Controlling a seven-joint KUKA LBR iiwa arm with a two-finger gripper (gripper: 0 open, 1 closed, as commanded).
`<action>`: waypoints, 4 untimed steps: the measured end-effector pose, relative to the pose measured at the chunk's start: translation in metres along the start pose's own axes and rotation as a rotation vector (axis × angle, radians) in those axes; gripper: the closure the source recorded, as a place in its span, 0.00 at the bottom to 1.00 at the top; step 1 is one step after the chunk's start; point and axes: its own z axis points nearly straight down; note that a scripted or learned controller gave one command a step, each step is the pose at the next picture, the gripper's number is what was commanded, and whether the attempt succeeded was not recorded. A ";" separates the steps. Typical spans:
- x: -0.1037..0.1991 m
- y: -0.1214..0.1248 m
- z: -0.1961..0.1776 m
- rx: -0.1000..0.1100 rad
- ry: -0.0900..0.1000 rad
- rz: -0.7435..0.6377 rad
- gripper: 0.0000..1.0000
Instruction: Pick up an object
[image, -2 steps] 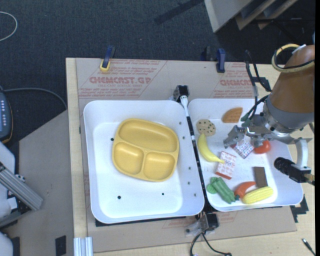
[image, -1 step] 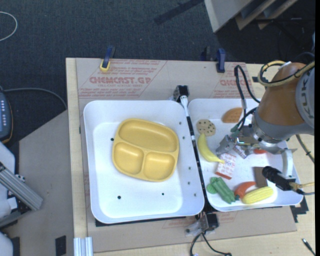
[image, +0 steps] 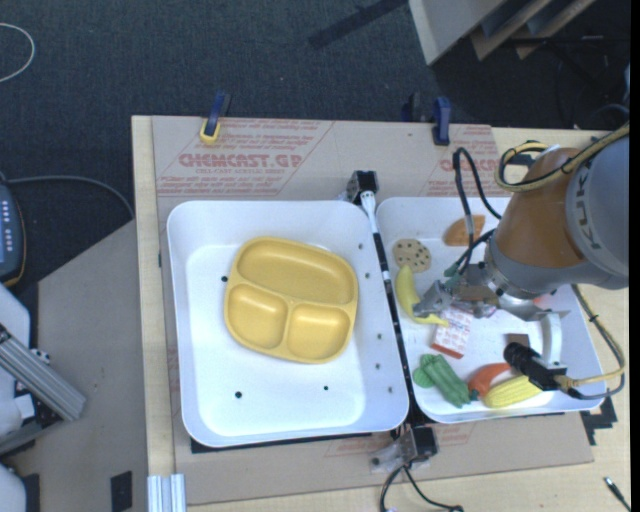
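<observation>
My gripper (image: 443, 298) hangs low over the left part of the right bin (image: 430, 212), under the grey and orange arm. Just to its left lies a yellow banana (image: 404, 287), close to or touching the gripper's metal tip. A red and white packet (image: 453, 336) sits right below the gripper. A round speckled cookie (image: 411, 253) lies above the banana. An orange piece (image: 459, 232) shows at the back, partly hidden by the arm. Along the front of the bin lie a green vegetable (image: 441, 379), a red item (image: 488, 375) and a yellow corn cob (image: 511, 392).
The left bin (image: 190, 300) holds a yellow divided plate (image: 291, 298). A black divider strip (image: 384, 290) runs between the two bins. A white curved piece (image: 551, 338) lies at the right of the right bin, under the arm. Clamps stand at the board's back edge.
</observation>
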 end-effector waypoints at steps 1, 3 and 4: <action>-0.003 0.000 -0.008 -0.007 -0.011 0.003 1.00; 0.007 0.009 -0.099 -0.003 -0.011 -0.001 1.00; 0.007 0.011 -0.135 -0.003 -0.011 0.000 1.00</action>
